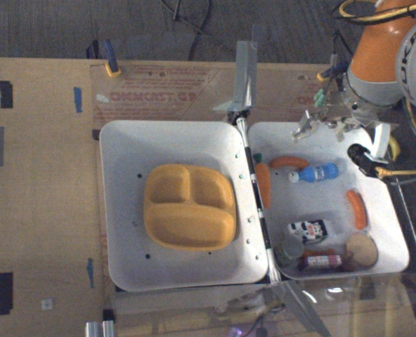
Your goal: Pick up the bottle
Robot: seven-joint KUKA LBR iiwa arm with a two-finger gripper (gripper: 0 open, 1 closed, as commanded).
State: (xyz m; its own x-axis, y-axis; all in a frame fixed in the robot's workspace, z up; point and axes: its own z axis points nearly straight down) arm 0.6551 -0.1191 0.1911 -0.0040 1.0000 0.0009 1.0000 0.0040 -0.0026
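The bottle [317,173], blue with a white cap, is seen lying on its side near the back of the right bin [398,237], just beside an orange sausage [288,162]. The tool [312,123] is held above the bin's far rim, well apart from the bottle, probably as a clear starting point; whether it is spread or pressed together cannot be told. A yellow divided plate [190,206] is kept apart in the left bin [120,188].
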